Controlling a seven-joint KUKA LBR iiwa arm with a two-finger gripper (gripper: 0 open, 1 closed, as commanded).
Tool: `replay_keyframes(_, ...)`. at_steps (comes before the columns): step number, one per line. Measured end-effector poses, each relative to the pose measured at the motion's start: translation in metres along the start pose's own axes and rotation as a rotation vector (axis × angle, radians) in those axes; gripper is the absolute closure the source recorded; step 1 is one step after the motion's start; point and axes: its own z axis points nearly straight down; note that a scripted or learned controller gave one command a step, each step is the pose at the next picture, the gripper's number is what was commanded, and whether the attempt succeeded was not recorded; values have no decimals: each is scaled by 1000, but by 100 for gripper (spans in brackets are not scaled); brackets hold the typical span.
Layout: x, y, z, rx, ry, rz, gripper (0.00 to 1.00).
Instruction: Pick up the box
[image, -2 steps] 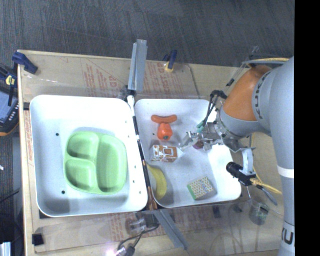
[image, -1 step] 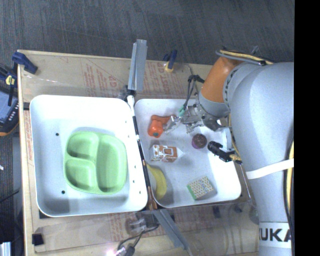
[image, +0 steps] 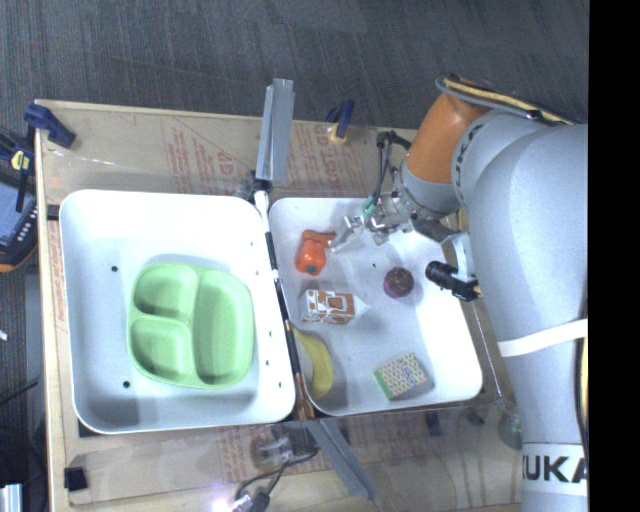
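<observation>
From where I sit, my one arm (image: 520, 260) fills the near-right of the picture, and the letters "UKA" of its maker's name read on its base, the rest being cut off. The right bin (image: 455, 380) is under the pincer (image: 358, 226), which hangs over that bin's far edge; I cannot tell its state. The box (image: 329, 307), the one I judge the task means, white with orange print I cannot read, lies below and a little left of the pincer, toward the camera, its long axis running roughly left to right. A patterned green packet (image: 402, 376) lies farther still toward the camera, to the right. An orange toy (image: 313, 252) sits just left of the pincer.
</observation>
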Motion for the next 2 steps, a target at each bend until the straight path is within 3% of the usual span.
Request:
replay_keyframes(1, 2, -42, 8, 2, 1, -63, 0)
replay_keyframes(2, -6, -2, 19, 1, 0, 31, 0)
